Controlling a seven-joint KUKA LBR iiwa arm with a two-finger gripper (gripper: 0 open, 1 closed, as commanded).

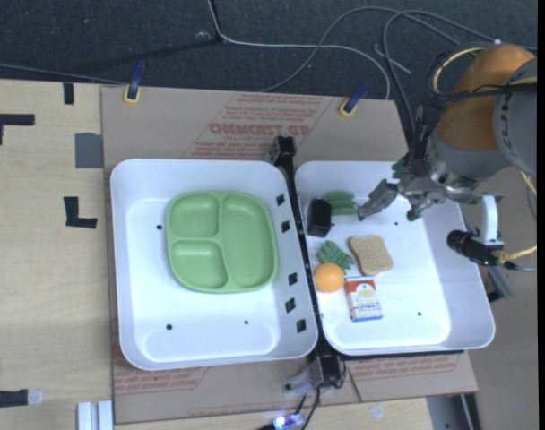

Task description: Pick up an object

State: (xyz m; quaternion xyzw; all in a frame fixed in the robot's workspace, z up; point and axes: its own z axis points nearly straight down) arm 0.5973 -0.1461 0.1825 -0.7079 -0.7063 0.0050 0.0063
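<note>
the worktop (39, 267) was pale wood with black tape marks, and a sheet of brown cardboard (246, 124) lay on it under two shallow white bins set side by side. the left bin (138, 330) held a green divided plate (222, 241), lying flat near its middle with three compartments facing up. the right bin (434, 321) held the smaller things, all gathered toward its left half. the grey arm (488, 124), with its orange band, reached in from the right and hung over the upper right part of that bin. its pincer (402, 202) stood released, the two fingers spread apart with nothing between them, above bare white floor just right of the objects. a slice of toast (371, 254) lay near the bin's middle, below the pincer. a small red and white carton (363, 297) lay just below the toast. a green vegetable (341, 203) sat near the bin's top left, beside a small black object (319, 217) against the left wall. an orange (328, 279) rested just left of the carton, touching a small leafy green piece (334, 256) above it.
</note>
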